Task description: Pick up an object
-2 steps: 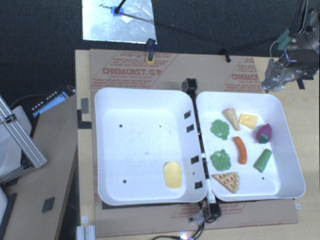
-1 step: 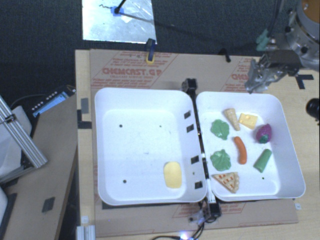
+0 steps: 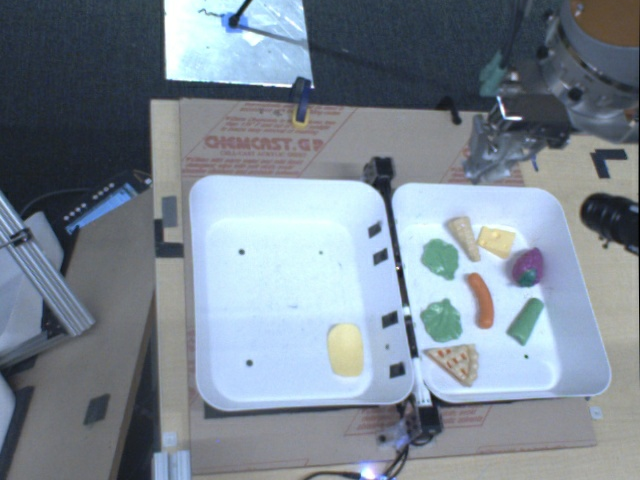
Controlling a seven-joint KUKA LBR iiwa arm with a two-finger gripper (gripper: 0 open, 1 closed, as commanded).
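Fingers [image 3: 490, 163]: you can't tell their state. Gripper hangs past the right bin's [image 3: 560, 203] far rim; cone [image 3: 464, 238] nearest, at 6 o'clock.

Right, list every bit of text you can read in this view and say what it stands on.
"CHEMCAST GP": red print on the brown board under the bins, behind the left bin.
Smaller red print near it, right of it and along the board's front edge: too small and blurred to read.
Food pieces, both bins and the pincer: no readable text.
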